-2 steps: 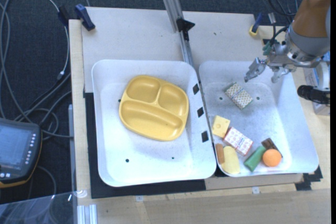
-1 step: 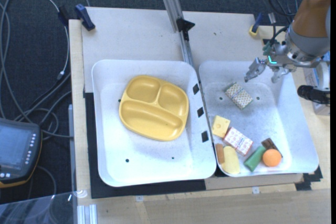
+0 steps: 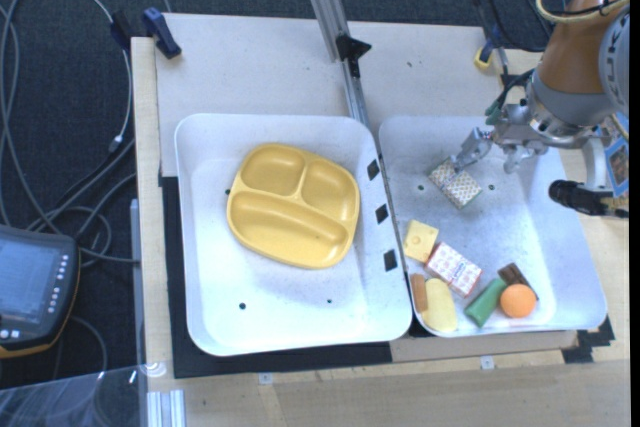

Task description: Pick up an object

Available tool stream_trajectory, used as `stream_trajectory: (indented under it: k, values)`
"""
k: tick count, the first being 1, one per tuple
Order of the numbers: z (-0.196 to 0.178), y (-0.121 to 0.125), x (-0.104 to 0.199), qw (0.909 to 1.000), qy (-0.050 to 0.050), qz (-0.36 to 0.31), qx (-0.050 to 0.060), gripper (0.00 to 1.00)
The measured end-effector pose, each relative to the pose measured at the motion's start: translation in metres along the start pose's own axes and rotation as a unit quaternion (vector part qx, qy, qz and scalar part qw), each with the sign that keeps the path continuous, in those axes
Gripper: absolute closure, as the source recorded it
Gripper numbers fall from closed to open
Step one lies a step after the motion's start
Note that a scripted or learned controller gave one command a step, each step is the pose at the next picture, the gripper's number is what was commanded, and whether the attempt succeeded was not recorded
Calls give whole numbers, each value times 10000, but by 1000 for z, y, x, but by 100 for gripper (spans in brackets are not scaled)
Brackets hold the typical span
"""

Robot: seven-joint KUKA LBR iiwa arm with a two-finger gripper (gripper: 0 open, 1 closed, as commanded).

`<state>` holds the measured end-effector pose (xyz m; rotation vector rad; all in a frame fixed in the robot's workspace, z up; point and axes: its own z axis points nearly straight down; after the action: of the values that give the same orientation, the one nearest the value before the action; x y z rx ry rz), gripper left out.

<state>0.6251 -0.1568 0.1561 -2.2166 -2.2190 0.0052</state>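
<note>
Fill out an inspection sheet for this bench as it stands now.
Surface: bench bears two white bins.
Job's things: patterned block, cheese wedge, red-white box, yellow piece, green block, orange ball, all in right bin.
Clutter: yellow divided tray in left bin.
Grippers: gripper above patterned block, apparently not holding it.
Cables: loops at left.
Surroundings: pendant, dark floor.

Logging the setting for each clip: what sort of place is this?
Probably a robotics lab bench set up for bin picking, not a home. Two white bins sit side by side on a board, cables trail over dark carpet, and a teach pendant rests at the left edge.
</note>
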Motion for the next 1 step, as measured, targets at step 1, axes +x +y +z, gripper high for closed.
stream_trajectory:
  k: [1]
  values:
    - [57,-3,10,10000,5,-3,8,0]
